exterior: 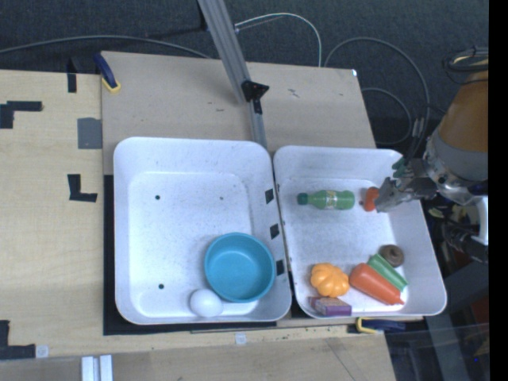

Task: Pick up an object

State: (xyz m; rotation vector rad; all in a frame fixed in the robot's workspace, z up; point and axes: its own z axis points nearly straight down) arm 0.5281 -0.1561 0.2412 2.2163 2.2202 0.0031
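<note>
Jaws (387, 196) low over the right edge of the right white plastic bin (349, 159), coming in from the right; dark and blurred, so whether they are released or clenched cannot be told. Just beside their tip, a small orange-red object (370, 199), partly hidden, shape unclear. Left of it lies a green plastic bottle with a white label (326, 200), on its side, near but apart from the red piece.

Near corner of the same bin: a brown ring-shaped piece (390, 254), an orange toy carrot with green top (378, 282), a yellow-orange toy pepper (329, 279) and a purple flat block (332, 307) tight against the front wall. Middle of this bin is open floor.

Left white bin (190, 147): blue round bowl (239, 266) near the front right, white ball (205, 301) touching its lower left side; wide bare floor behind.

Wooden counter (48, 213) with black tape marks; dark carpet beyond, loose cables, a grey slanted pole (225, 34).
</note>
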